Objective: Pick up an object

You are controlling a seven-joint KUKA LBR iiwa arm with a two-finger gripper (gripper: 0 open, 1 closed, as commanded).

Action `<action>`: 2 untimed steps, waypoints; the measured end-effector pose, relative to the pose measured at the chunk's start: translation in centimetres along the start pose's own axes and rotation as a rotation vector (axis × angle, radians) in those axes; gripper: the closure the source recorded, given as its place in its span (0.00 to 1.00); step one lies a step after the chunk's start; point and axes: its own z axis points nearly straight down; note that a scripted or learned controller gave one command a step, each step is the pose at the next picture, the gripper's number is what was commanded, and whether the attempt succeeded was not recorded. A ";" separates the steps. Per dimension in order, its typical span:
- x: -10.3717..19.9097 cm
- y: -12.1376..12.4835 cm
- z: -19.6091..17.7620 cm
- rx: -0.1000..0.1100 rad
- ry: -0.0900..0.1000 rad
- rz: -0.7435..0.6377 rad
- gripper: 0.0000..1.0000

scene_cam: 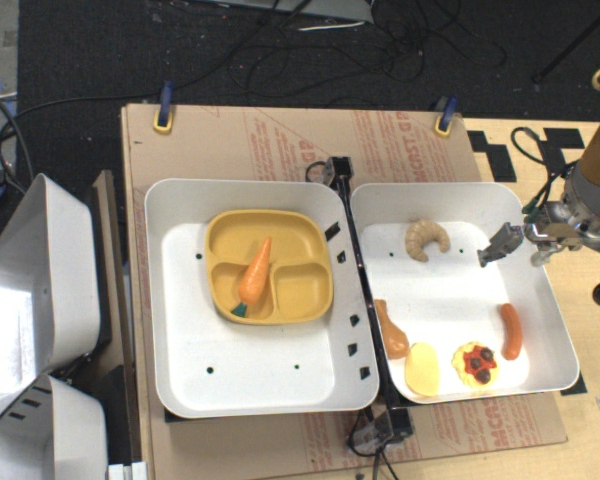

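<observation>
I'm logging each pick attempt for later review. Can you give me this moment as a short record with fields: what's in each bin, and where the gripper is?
left bin: yellow divided plate with a toy carrot lying on it
right bin: croissant near the far wall; sausage by the right wall; chicken drumstick, yellow piece and small pizza along the near side
gripper: above the right bin's far right part, right of the croissant, nothing visible between its fingers
object picked: none yet
</observation>
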 end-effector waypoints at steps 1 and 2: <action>-0.1 -0.7 4.6 0.001 0.001 0.002 0.00; 0.4 -0.4 9.0 0.000 0.001 0.000 0.00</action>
